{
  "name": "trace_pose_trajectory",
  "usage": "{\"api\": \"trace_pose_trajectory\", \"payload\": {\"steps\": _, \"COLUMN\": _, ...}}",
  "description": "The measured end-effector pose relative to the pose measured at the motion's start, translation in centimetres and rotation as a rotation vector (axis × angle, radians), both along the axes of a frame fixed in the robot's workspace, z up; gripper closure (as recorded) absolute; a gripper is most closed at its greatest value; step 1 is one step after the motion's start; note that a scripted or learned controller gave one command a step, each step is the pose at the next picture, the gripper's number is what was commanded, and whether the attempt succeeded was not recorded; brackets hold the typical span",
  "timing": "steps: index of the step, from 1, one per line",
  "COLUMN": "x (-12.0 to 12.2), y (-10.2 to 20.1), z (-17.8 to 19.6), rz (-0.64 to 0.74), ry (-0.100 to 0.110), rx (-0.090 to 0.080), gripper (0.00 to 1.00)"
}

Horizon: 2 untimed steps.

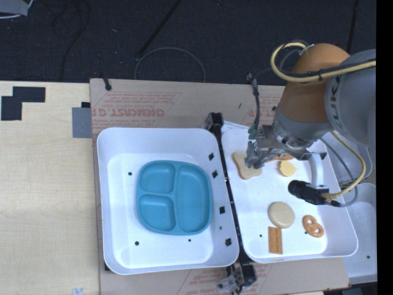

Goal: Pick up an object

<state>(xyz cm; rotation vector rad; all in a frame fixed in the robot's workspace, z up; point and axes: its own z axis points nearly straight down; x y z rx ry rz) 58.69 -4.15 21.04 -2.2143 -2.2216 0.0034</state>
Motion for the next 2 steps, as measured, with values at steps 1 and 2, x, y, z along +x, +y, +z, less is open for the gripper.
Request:
{"api": "trace_pose_trajectory", "payload": {"steps": 1, "x": -0.4, "y": 6.1, "z": 0.2, "rz": 0.002, "ry": 0.0, "rx": 0.0, "gripper": 1.0}}
{"api": "trace_pose_trajectory", "payload": {"steps": 2, "x": 0.0, "y": 11.0, "z": 1.5, "rz": 0.001, "ry": -0.003, "rx": -0.001, "gripper": 1.0}}
